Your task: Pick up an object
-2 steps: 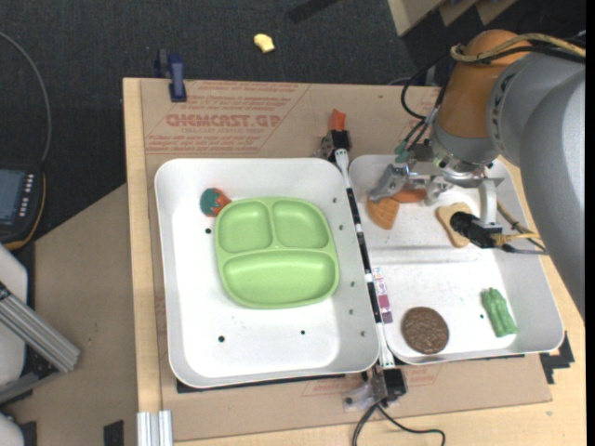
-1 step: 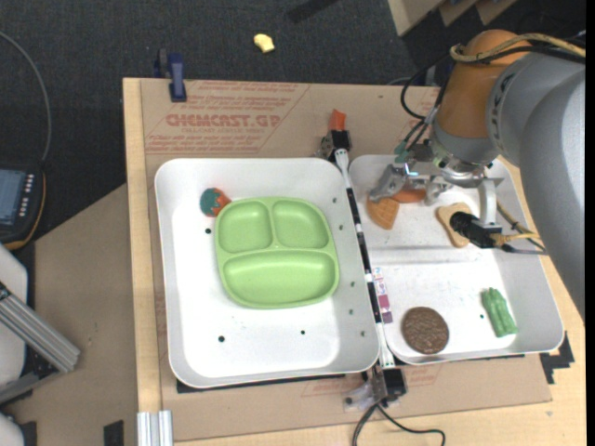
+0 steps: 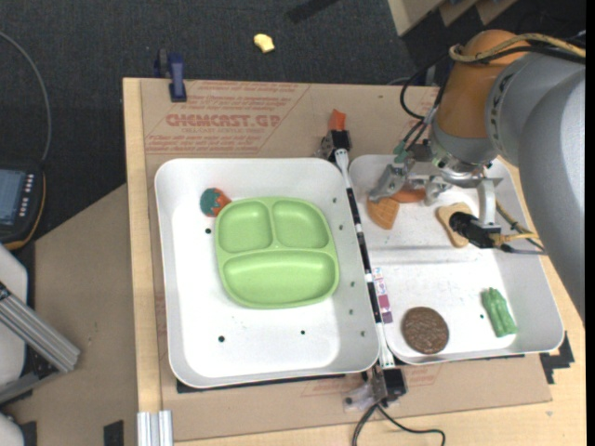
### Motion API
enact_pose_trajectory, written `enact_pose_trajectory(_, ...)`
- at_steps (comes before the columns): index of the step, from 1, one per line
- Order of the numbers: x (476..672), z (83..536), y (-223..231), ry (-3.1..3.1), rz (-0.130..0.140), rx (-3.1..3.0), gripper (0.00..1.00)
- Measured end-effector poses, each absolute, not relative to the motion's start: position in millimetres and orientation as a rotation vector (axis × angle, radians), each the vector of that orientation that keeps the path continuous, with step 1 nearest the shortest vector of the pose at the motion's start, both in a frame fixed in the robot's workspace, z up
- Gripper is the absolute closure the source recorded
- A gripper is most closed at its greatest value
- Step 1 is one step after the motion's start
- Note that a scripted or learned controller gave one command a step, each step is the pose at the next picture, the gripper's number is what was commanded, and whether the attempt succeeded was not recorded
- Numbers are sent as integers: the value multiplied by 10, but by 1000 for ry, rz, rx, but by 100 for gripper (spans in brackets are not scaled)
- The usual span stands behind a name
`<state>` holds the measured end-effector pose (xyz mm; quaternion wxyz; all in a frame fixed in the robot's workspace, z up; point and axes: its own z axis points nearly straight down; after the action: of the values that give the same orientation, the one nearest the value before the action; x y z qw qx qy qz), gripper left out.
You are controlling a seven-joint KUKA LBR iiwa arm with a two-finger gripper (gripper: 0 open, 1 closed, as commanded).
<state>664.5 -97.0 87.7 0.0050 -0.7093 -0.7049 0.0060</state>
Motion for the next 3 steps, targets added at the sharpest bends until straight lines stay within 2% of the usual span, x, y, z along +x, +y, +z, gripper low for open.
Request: enact_pose_trajectory(3, 6645, 876, -976, -2208, 18, -2221, 0)
